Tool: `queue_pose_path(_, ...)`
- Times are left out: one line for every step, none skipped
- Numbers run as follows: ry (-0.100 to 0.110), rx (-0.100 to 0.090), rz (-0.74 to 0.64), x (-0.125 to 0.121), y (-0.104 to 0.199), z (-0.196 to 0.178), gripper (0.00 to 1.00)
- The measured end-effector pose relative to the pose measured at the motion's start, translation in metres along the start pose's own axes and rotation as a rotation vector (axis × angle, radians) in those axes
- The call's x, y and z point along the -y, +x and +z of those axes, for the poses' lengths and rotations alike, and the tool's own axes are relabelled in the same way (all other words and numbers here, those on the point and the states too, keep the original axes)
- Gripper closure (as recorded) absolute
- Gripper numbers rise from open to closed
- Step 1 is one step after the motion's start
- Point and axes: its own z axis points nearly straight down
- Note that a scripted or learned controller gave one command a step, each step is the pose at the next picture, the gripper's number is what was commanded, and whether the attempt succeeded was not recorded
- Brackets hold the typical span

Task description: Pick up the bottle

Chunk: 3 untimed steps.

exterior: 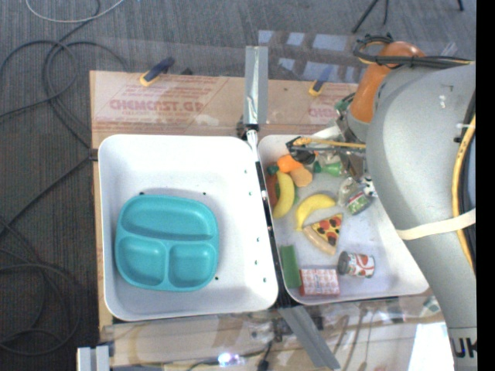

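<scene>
Grey carpet with loose cables around the worktop (155,107), two white bins on it; the left bin (178,141) has a teal divided tray (166,242), and the right bin (387,261) has the clutter. Your target looks like the small bottle (358,201) with a green and white label. It lies on its side near the right bin's far right part, tucked against the edge of the arm (418,145), though it's small and part hidden, so that ID is a guess. The gripper (344,161) sits low over the bin's back end, just beyond the bottle and close to it, not around it. Dark parts and a thin rod clutter that spot, so you can't tell if it's spread or closed, and nothing shows as held. Expect the bottle to be light, stiff plastic, smooth and round, so it's likely to roll or squirt out if pinched off centre. Take it across the middle of the body, square to its long axis. Neighbours are tight: a yellow banana (315,205) is just to its left, a pizza slice (326,230) is below that, and a can (357,264) is nearer the front, so watch for nudging them
</scene>
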Motion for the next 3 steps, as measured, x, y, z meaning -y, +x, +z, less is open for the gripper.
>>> queue_pose_path(0.010, 0.002, -0.073, -0.033, -0.006, 0.007, 0.00)
queue_pose_path(-0.003, -0.008, -0.138, 0.004, -0.022, -0.059, 0.00)
queue_pose_path(0.001, -0.007, -0.049, 0.027, -0.021, -0.039, 0.00)
